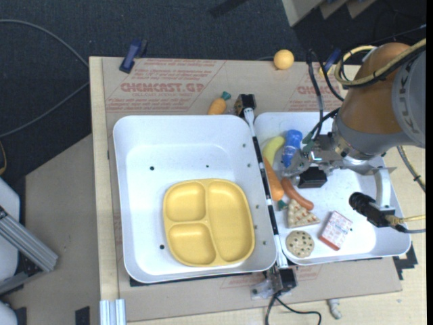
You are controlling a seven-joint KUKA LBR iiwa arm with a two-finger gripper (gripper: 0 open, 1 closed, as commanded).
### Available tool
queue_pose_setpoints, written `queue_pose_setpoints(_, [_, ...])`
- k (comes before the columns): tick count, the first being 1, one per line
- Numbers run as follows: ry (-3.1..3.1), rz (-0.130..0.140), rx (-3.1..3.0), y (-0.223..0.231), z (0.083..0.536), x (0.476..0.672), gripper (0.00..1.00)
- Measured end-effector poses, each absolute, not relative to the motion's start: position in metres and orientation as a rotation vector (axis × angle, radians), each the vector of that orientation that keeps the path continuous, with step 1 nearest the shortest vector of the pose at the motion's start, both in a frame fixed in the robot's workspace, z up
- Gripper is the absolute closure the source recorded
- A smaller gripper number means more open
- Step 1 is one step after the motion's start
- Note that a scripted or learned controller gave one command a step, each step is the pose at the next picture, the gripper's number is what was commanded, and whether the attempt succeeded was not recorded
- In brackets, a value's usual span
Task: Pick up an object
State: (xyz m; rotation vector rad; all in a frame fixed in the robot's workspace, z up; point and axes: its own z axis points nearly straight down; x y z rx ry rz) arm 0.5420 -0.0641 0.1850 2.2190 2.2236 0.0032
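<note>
Lab: robot arm, test bins

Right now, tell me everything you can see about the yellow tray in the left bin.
The yellow tray is a rounded-square plate, plastic by its look, with three compartments: two smaller ones on the left and one long one on the right. It lies flat, face up, in the near half of the left bin, resting on the bin's floor. Nothing lies in its compartments and nothing else touches it.

Both white bins look like smooth, slightly glossy plastic, as does the yellow divided plate at lower centre. The desk shows matt brown printed cardboard, and the floor at upper left looks like dark, rough carpet.
</note>
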Motion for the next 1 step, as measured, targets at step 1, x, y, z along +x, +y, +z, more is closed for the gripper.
queue_pose_setpoints(1, [2.222, 0.002, 2.22, -0.0274, 0.1965, 0.5758, 1.0])
